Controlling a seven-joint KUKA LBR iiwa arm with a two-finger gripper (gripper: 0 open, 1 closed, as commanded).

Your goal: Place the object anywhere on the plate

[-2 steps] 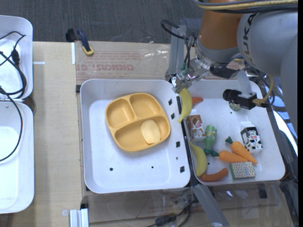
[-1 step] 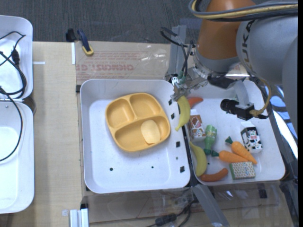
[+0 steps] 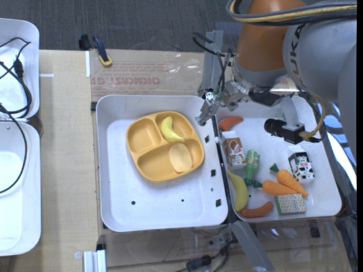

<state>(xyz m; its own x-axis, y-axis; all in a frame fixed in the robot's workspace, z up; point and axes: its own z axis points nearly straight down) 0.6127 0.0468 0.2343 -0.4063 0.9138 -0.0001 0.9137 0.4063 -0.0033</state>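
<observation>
A yellow divided plate (image 3: 143,139) lies in the left bin (image 3: 159,205). A small yellow banana-shaped piece (image 3: 170,129) rests in its upper right compartment, and a pale round piece (image 3: 181,157) lies in its large front compartment. My gripper (image 3: 209,110) hangs over the wall between the two bins, just right of the plate's upper right corner. I see nothing held under it. The grey arm with its orange band (image 3: 271,21) comes in from the upper right over the right bin (image 3: 329,208).
The right bin holds several toy foods: a red sausage (image 3: 230,122), a small carton (image 3: 233,151), a green bottle (image 3: 251,166), a banana (image 3: 240,190), carrots (image 3: 281,187), a cow-print carton (image 3: 301,168) and a green block (image 3: 291,204). White trays with black cables (image 3: 14,95) stand at the far left.
</observation>
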